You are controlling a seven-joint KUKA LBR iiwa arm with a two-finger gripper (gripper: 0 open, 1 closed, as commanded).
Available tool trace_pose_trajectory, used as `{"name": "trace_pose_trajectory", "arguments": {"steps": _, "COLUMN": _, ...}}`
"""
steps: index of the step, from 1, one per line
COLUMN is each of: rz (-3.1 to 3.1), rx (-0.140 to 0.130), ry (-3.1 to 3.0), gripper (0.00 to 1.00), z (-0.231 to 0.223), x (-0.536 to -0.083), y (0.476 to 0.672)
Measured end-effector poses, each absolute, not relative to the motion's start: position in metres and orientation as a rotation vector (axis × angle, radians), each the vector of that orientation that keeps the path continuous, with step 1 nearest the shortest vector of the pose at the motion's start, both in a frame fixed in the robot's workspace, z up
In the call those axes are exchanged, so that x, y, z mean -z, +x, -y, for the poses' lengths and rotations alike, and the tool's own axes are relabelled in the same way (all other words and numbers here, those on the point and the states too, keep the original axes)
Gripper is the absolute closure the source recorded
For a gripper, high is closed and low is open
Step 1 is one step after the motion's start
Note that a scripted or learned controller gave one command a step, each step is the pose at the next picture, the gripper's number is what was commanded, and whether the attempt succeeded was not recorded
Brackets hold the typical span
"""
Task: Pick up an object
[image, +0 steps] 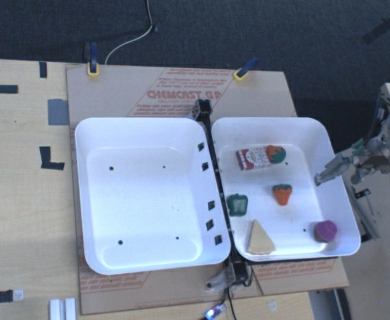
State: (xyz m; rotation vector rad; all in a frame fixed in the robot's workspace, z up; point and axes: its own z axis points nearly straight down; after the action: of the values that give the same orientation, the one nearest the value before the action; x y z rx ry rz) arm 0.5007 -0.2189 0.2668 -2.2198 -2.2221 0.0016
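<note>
Hovering at the right bin's (328,139) three o'clock rim, my gripper (325,175), seemingly empty though I cannot tell its opening, would best pinch the small orange toy (283,193) mid-bin across its light, probably slippery body.

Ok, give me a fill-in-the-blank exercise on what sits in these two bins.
1. All the objects lie in the ___ bin.
2. The purple object sits in that bin's near-___ corner.
3. The green pepper lies closest to the ___ between the bins.
4. The wedge is ___ in colour.

Missing words: right; right; divider; tan
</note>
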Motion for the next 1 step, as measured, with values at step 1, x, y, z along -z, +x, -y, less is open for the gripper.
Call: {"name": "trace_pose_trajectory", "arguments": {"steps": 1, "rz": 2.234, "rx": 0.007, "ry": -2.227, "gripper": 0.0, "z": 0.224, "x": -0.3821, "y": 0.5336}}
